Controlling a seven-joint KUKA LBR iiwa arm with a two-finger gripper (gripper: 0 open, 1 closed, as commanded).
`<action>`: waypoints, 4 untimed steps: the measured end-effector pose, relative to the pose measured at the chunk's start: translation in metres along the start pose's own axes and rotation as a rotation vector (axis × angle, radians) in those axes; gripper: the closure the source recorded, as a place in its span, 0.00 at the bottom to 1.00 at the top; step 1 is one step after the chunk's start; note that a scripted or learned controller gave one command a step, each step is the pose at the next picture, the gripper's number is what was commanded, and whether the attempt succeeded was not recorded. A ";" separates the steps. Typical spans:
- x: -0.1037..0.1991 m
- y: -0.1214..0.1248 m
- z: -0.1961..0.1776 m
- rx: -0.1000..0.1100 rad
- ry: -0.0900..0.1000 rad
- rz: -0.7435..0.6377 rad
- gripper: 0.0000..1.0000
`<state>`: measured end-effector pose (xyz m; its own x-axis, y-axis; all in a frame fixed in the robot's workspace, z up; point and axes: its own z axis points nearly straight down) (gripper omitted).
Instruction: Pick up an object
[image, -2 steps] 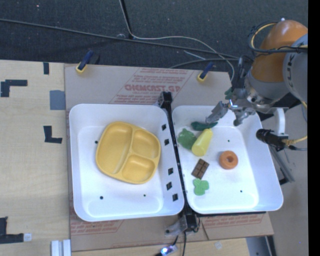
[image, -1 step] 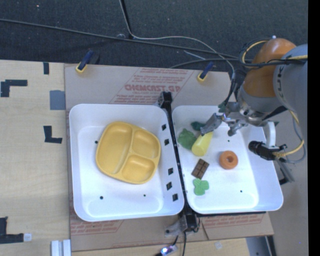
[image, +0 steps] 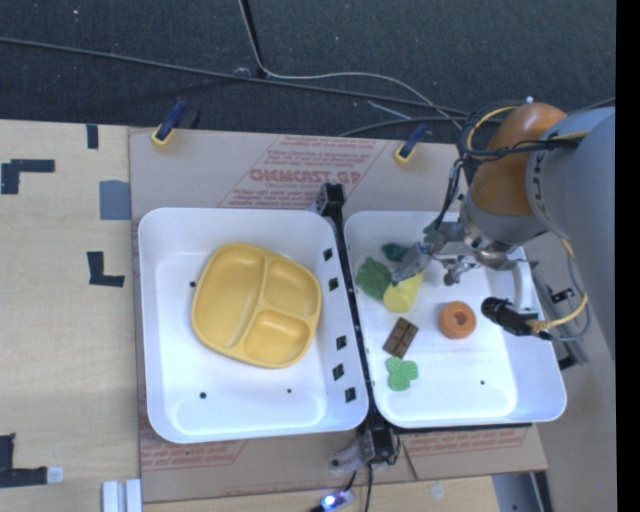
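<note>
In the camera view, the arm (image: 520, 180) reaches from the right over the right bin (image: 530, 395), with the tool (image: 412, 262) low above the yellow piece (image: 402, 294) and beside the green leafy piece (image: 373, 277); whether the tool is released or clenched cannot be told, and nothing is seen in its grasp. The candidate objects all lie loose in the right bin: the orange ring (image: 457, 320), the brown block (image: 401, 337) and the small green piece (image: 402, 374) sit apart, which should leave clearance for a grasp. The left bin (image: 170, 400) holds a yellow divided tray (image: 257, 304).

Tray (image: 258, 304) in left bin (image: 165, 330); doughnut (image: 457, 320) in right bin (image: 535, 390).
</note>
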<state>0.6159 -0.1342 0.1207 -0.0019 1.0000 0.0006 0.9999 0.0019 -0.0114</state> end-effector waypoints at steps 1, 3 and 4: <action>0.001 0.001 -0.009 0.002 0.001 -0.002 1.00; 0.011 0.013 -0.106 -0.010 -0.001 -0.001 1.00; 0.012 0.014 -0.142 -0.009 -0.001 0.000 1.00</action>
<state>0.6318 -0.1227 0.2622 -0.0023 1.0000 -0.0003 1.0000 0.0023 -0.0028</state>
